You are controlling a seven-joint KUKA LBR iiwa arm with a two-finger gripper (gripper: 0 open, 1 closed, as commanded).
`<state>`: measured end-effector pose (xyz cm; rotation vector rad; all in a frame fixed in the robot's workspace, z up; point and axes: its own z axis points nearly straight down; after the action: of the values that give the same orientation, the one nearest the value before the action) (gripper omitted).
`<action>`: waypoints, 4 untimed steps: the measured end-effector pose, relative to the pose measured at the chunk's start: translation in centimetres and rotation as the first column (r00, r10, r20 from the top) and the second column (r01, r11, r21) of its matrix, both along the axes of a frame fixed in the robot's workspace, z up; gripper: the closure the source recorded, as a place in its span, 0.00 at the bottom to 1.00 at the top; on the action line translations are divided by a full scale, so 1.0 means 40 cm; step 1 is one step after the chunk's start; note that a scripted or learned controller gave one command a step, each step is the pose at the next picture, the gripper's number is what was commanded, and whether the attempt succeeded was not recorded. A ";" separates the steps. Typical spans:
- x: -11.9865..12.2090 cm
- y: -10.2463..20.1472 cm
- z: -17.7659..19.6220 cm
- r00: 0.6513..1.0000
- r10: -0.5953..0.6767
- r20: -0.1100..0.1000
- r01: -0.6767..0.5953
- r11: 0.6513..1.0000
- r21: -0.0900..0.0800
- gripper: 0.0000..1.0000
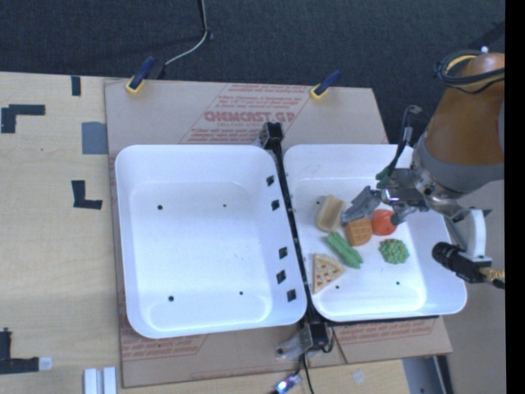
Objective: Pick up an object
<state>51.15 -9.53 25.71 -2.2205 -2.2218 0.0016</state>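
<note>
The pincer (379, 208) hangs low over the right bin (410, 298), its fingers spread with nothing between them, one tip above the orange-brown block (358, 233) and the other by the red tomato-like piece (383, 222). These look like small toy foods of moulded plastic or foam, so probably light, fairly stiff and somewhat slick. The block has flat sides and seems the easiest to take across its width; the round red piece could roll or squirt out of a pinch. Nearby lie a tan bread-shaped piece (329, 213), a long green pod (344, 250), a knobbly green broccoli (394, 251) and a flat triangular slice (326, 271), which sits low and would be hard to get under. The left bin (139, 220) is smooth white plastic on the cardboard-covered table (238, 117)
</note>
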 end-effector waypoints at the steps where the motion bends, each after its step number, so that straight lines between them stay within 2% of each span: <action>1: 0.029 -0.016 -0.422 1.000 -0.001 -0.009 0.001 1.000 0.002 0.00; 3: 0.073 -0.023 -0.430 1.000 0.001 -0.001 -0.001 1.000 0.002 0.00; 4: 0.068 -0.268 -0.427 1.000 -0.006 0.005 0.006 1.000 -0.003 0.00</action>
<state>53.85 -20.25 8.63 -2.2307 -2.2196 0.0000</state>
